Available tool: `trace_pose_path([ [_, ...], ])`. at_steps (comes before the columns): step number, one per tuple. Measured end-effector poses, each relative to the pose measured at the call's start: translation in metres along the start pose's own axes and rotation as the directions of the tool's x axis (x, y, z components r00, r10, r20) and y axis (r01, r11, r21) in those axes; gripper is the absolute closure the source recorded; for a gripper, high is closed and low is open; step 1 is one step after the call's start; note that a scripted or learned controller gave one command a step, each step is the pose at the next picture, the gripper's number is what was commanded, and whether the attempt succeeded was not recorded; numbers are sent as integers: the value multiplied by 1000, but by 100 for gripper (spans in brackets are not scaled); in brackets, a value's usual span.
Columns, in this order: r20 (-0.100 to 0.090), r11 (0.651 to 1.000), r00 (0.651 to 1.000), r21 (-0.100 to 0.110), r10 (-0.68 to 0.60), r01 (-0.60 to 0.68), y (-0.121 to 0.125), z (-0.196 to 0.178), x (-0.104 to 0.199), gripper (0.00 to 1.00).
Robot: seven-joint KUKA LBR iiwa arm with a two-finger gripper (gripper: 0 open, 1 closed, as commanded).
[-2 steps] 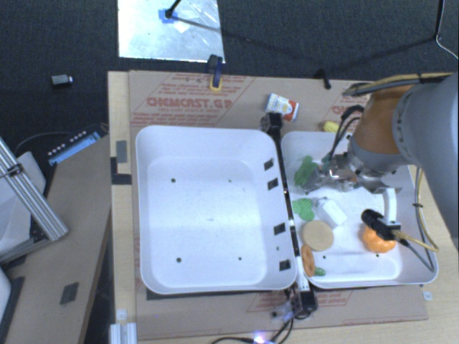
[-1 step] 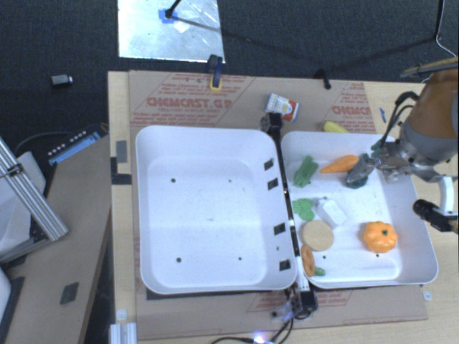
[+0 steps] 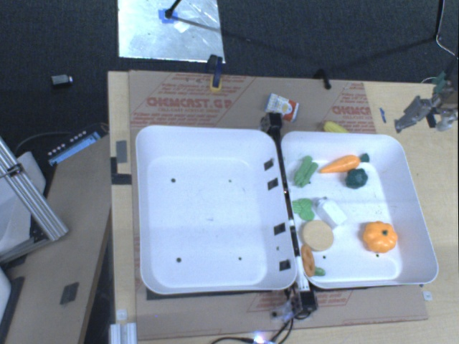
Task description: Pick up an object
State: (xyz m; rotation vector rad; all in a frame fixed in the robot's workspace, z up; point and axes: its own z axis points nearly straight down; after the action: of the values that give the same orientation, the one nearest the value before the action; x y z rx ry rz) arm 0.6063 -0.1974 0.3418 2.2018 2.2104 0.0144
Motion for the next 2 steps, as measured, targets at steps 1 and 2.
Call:
trace_pose_path([
  [1, -4, 1000, 1000, 13, -4, 4, -1, -1, 2, 100],
  [2, -4, 1000, 1000, 0, -4, 4, -34, -166, 39, 100],
])
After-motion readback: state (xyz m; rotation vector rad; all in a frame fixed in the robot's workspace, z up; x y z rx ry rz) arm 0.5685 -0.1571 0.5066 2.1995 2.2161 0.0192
